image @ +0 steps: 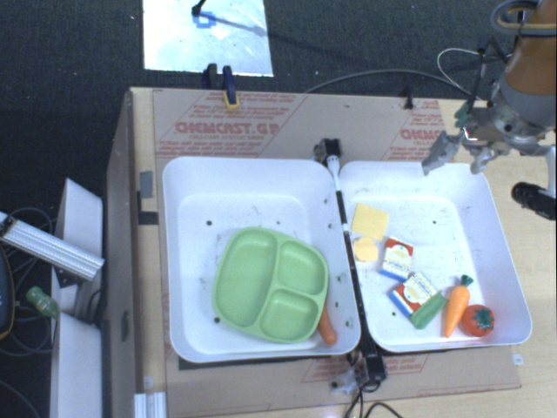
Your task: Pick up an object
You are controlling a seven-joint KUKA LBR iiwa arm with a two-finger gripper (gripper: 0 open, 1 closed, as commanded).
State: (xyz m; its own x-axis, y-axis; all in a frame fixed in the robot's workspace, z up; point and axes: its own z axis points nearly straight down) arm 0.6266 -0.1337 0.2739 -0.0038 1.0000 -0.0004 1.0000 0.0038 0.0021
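Gripper (459, 153) sits above the far right corner of the right bin (509, 259), fingers spread apart, nothing between them, touching nothing.

Candidate things all lie in the right bin, toward its near edge from the fingers:
- yellow cheese slice (371, 221) near the bin's left wall, with a small round yellow piece (366, 250) just beside it. Flat, probably awkward to pinch.
- two small boxes (397, 258) (412, 291) mid-bin, the nearer one touching a green pod (427, 311).
- carrot (454, 309) near the near right corner, long axis running roughly far-to-near, leaf end toward the far edge.
- tomato (477, 320) just beside the carrot, tight to the near right corner.

Left bin (187, 233) holds a green divided plate (271, 284) and a small orange sausage (326, 329) at the plate's near right edge, against the dividing wall.

My read: no pick started yet. Nearest targets are the cheese and the first box. The carrot looks like the best grasp, closing across its short axis, though tomato and pod crowd it.
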